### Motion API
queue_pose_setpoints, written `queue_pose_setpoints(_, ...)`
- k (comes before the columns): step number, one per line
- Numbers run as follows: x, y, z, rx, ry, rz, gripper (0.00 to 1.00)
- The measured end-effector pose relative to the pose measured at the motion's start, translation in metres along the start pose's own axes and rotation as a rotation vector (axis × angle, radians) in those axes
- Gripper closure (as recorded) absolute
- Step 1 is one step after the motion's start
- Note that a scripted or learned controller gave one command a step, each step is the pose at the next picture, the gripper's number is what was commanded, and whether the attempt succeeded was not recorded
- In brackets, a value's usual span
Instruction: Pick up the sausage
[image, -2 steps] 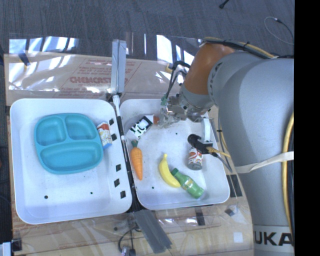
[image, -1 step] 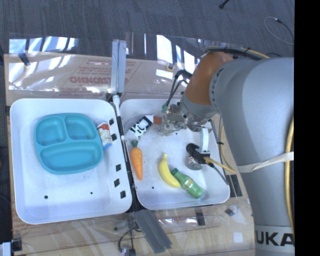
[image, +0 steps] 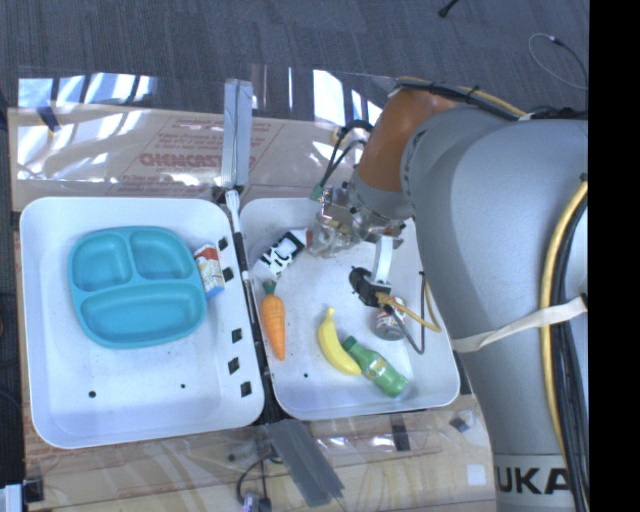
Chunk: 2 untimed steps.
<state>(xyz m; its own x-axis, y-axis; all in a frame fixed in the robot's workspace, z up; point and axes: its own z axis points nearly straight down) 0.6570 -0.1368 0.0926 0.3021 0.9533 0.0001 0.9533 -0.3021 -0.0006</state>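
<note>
My gripper hangs over the back of the right bin, under the orange band of the wrist. It is just right of a black-and-white box. A small brownish-grey item lies to the right of the bin's middle, below a black part and beside a thin yellow strand. I cannot tell whether this item is the sausage. The arm's grey body covers the right side of the bin.
In the right bin lie an orange carrot, a yellow banana and a green bottle. The left bin holds a blue divided plate and a small red-and-white carton by the divider.
</note>
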Motion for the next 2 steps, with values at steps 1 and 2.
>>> queue_pose_setpoints(1, -0.065, -0.019, 0.001, 0.004, -0.001, 0.062, 0.0)
queue_pose_setpoints(2, -0.018, 0.006, 0.001, 0.002, 0.0, 0.077, 0.0)
